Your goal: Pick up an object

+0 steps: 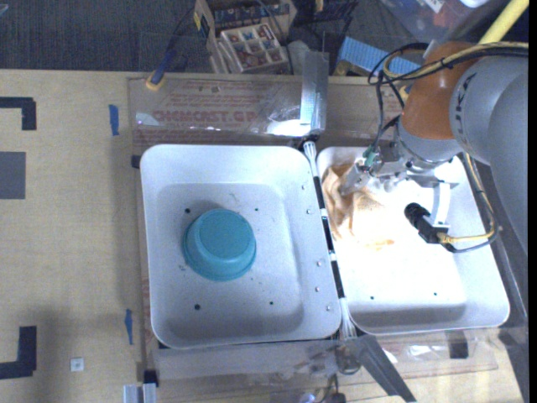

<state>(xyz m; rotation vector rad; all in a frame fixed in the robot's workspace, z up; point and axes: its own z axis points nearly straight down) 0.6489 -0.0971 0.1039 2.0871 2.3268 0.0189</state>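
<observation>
A blue bowl [220, 243] lies upside down in the middle of the left bin [168, 175]. A tan, crumpled cloth-like object [342, 201] lies in the far left part of the right bin [436, 309]. The gripper [369, 175] hangs low over that bin's far side, right at the tan object's upper edge. Glare in the right bin washes out detail around it.
The grey arm with its orange band [432, 99] reaches in from the upper right, with cables [445, 233] looping over the right bin. A clear plastic sheet [226, 112] lies behind the bins. Boxes and clutter [247, 32] sit beyond the bench.
</observation>
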